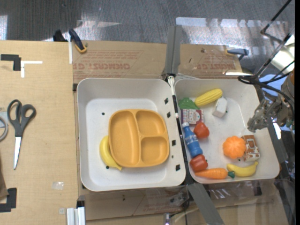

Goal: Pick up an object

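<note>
Toys are heaped in the right bin [243, 90] for easy reach; the claw [259, 118] is hung at the right edge, its opening impossible to tell, nothing seen held.

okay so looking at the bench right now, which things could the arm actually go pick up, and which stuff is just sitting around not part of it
Candidates for picking, in the right bin: corn cob, white block, blue bottle, orange, carrot, banana. In the left bin: yellow divided plate, second banana. The gripper sits at the right bin's edge.

Just lying about: scissors on the bench, orange-handled clamp.
</note>
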`<action>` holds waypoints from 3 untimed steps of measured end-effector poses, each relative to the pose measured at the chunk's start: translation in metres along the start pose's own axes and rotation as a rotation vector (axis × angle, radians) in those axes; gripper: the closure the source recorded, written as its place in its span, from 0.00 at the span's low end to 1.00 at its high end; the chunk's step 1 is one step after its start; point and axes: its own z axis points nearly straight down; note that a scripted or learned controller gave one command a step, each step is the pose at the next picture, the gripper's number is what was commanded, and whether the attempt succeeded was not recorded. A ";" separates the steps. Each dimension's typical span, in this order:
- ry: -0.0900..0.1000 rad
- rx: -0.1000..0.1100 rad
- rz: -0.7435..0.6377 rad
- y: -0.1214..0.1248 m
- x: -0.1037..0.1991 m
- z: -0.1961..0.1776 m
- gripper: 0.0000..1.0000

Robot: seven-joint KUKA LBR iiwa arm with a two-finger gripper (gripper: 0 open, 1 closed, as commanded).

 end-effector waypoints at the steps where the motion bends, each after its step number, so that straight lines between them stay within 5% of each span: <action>1: 0.001 0.000 0.000 0.000 0.000 0.000 0.00; 2: -0.001 -0.001 -0.050 0.002 -0.024 0.129 0.00; 3: -0.050 -0.008 0.060 -0.029 0.022 0.116 0.00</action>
